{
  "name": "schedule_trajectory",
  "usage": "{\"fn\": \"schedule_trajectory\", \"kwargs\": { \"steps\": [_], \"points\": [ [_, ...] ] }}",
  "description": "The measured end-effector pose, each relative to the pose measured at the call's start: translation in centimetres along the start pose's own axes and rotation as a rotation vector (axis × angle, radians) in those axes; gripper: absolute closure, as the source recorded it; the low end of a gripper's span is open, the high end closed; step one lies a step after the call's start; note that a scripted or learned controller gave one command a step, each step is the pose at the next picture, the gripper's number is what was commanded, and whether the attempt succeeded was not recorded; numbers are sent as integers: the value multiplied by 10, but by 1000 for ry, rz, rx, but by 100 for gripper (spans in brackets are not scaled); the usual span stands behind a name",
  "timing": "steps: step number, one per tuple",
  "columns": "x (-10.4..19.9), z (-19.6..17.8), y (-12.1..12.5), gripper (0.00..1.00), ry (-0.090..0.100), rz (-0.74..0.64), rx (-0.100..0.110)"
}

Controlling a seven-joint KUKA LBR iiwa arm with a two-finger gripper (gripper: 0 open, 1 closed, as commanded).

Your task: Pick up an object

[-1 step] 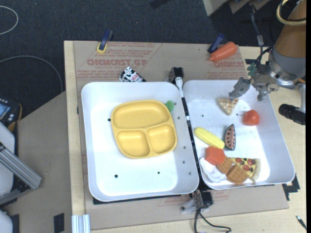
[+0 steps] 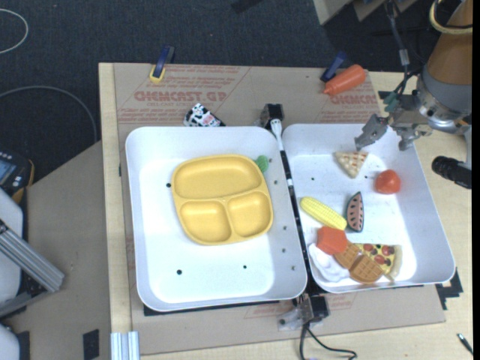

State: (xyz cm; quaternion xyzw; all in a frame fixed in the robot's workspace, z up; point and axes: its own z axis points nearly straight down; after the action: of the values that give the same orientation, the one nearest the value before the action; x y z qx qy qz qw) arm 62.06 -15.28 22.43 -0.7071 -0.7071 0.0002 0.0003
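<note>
One arm [image 2: 450,66] poises its end effector [image 2: 390,135], seemingly spread, above the sandwich wedge [image 2: 350,162].

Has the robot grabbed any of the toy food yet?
Not yet. The gripper hangs open above the right bin's far end with nothing between its fingers. The sandwich wedge and tomato just below lie untouched. Descending, closing and lifting are all left.
</note>
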Motion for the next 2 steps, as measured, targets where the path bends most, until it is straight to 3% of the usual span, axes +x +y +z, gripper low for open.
{"fn": "schedule_trajectory", "kwargs": {
  "steps": [2],
  "points": [
    [-1,128,-3,0,2,0,7]
  ]
}}
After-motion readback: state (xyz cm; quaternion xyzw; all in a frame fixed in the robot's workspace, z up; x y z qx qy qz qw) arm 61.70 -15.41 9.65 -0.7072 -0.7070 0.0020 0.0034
